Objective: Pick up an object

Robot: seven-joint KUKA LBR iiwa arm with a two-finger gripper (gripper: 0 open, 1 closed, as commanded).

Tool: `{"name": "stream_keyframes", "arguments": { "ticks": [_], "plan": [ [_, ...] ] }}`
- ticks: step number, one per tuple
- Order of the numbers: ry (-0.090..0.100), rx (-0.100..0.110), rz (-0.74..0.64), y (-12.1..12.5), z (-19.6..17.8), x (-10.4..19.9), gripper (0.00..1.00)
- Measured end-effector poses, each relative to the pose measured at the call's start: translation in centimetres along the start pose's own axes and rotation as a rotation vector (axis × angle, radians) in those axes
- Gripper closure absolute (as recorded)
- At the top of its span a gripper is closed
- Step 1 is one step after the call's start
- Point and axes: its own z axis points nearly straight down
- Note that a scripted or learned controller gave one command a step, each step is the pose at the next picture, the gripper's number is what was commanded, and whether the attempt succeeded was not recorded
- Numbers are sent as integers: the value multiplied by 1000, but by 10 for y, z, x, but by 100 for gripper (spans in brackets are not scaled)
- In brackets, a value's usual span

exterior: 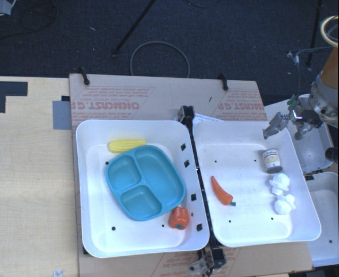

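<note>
Near edge first. Left bin (pixel 89 154): an orange bell pepper (pixel 179 217) lies at about 5 o'clock of the bin floor, touching the lower corner of a blue divided plate (pixel 144 180). The plate sits tilted across the bin's middle. A yellow corn cob (pixel 126 145) lies at the plate's 11 o'clock, just beside its rim.

Right bin (pixel 308 224): an orange-red chili pepper (pixel 222 191) lies left of centre, slanted, green stem end toward 5 o'clock. At 3 o'clock of this bin, two white crumpled lumps (pixel 281 193) sit one nearer, one farther, touching or nearly so. Just past them, at about 2 o'clock, a small jar (pixel 271 160) with a dark lid stands upright.

Farther back, my pincer (pixel 289 124) hangs over the right bin's far right corner, at roughly 1 o'clock of the bin, apart from every object. Its fingers look spread, with nothing between them.

Beyond the bins, cardboard (pixel 158 100) covers the surface.
</note>
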Motion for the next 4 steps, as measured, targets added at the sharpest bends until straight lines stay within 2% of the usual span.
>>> {"name": "stream_keyframes", "arguments": {
  "ticks": [1,2,3,4],
  "plan": [
    [2,6,0,-2,64,-1,0],
    [0,2,0,4,124,-4,0],
    [4,-16,-3,9,137,0,0],
    [0,-6,-2,6,132,-2,100]
  ]
}}
